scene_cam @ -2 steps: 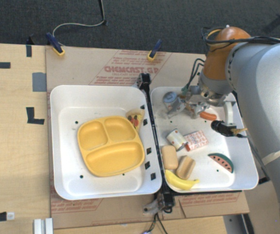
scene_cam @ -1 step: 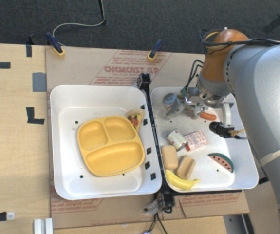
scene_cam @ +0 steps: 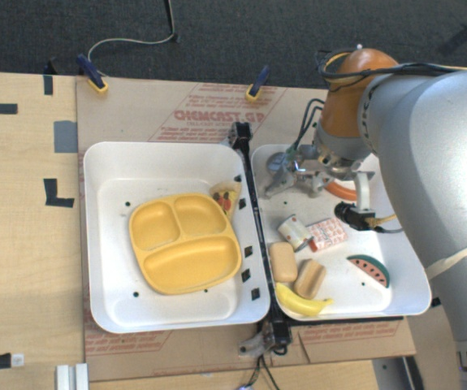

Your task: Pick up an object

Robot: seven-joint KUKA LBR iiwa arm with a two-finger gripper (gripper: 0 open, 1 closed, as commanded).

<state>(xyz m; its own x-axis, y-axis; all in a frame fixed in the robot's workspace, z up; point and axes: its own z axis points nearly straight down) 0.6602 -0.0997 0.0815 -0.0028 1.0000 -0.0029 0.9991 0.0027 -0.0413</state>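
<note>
1. Arm (scene_cam: pixel 412 128) enters from the right; its pincer (scene_cam: pixel 298 173) sits low in the far part of the right bin (scene_cam: pixel 404 299). Finger spread: cannot tell.
2. Right bin contents: small carton (scene_cam: pixel 326 234), cylinder (scene_cam: pixel 292 231), two bread pieces (scene_cam: pixel 283 262), banana (scene_cam: pixel 302 302), watermelon slice (scene_cam: pixel 369 270), orange item (scene_cam: pixel 343 191) beside the pincer.
3. Left bin (scene_cam: pixel 103 218) holds a yellow divided tray (scene_cam: pixel 184 242).
</note>
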